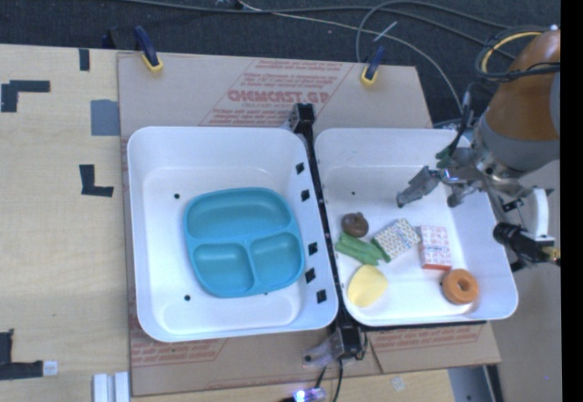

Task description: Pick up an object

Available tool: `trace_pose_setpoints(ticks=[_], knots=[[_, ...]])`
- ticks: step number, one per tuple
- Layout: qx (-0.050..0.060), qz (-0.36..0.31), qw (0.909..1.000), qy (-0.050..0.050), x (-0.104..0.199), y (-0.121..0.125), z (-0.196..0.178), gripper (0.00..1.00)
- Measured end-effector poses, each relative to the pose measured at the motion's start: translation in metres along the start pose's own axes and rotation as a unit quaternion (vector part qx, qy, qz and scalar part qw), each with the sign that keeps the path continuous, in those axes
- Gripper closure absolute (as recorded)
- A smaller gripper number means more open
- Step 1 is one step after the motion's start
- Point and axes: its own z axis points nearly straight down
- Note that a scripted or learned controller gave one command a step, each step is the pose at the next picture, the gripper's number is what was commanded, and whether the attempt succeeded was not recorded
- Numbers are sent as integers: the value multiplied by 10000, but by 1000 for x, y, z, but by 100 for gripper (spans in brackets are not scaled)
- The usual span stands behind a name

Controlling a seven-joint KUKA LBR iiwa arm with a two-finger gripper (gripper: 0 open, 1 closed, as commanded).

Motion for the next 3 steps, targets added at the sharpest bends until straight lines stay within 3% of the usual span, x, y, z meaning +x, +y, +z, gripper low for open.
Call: trace_pose_setpoints(ticks=[2,3], knots=[[14,0,10000,-2,-4,6,112,0],[4,-9,10000,1,-4,7,99,100]])
